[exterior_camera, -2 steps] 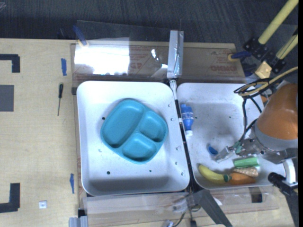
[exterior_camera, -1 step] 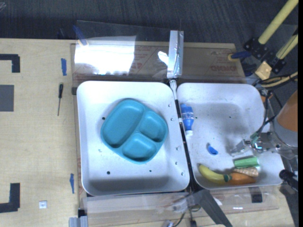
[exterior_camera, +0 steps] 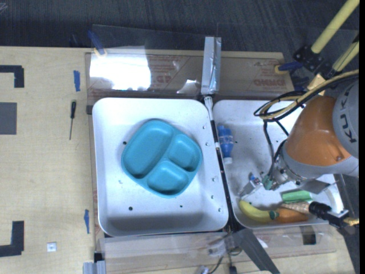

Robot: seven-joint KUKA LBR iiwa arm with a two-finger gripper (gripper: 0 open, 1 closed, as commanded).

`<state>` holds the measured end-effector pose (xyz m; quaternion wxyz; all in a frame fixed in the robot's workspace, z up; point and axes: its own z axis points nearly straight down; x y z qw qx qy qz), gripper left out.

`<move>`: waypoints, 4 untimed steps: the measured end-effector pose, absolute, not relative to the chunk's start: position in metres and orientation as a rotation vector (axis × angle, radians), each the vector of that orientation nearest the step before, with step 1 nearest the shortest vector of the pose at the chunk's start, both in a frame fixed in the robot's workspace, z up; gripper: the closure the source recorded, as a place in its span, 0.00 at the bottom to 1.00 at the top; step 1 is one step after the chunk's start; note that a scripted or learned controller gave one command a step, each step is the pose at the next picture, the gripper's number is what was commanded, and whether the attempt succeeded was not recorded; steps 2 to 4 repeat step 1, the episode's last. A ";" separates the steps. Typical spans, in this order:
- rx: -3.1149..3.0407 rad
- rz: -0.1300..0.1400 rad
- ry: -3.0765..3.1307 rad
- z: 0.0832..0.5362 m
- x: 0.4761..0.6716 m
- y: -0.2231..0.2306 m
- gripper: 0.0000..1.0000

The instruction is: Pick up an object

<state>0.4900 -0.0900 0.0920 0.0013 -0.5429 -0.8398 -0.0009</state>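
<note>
My gripper (exterior_camera: 258,182) is low in the right bin (exterior_camera: 245,116), near its front half, under the grey arm with the orange band. Just in front of it a yellow banana (exterior_camera: 254,210) lies along the bin's front wall. To the right of the banana lies an orange carrot-like piece (exterior_camera: 290,214), with a green oblong thing (exterior_camera: 296,196) just behind it. A small blue and white bottle (exterior_camera: 225,141) lies along the bin's left wall, apart from the gripper. I see nothing between the fingers.
The left bin (exterior_camera: 108,204) holds a blue divided plate (exterior_camera: 162,156) at its middle. A metal divider (exterior_camera: 210,66) stands behind the wall between the bins. Yellow poles (exterior_camera: 336,19) and cables cross the top right. The wooden bench (exterior_camera: 40,170) spreads to the left.
</note>
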 end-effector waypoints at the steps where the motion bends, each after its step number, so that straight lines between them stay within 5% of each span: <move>1: -1.712 -0.004 -2.635 0.102 0.491 -0.092 1.00; 4: -1.712 -0.004 -2.635 0.102 0.491 -0.092 1.00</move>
